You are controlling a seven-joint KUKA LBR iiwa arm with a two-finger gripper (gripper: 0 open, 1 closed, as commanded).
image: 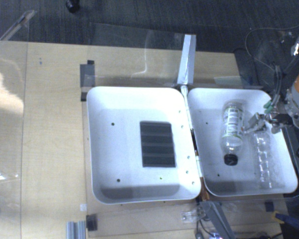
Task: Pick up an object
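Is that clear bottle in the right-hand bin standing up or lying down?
Lying down. The bottle rests lengthwise on the bin floor, black cap toward the near edge.

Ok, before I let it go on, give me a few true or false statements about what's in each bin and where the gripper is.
1. A clear plastic bottle lies on its side in the right bin. True.
2. The bottle's cap is white. False: the cap is black, at the end nearer the camera.
3. A dark ridged rectangular object lies in the left bin. True.
4. The gripper hangs over the left bin. False: it is over the right bin, just right of the bottle.
5. The dark object stands propped against the bin wall. False: it lies flat near the middle of the floor.
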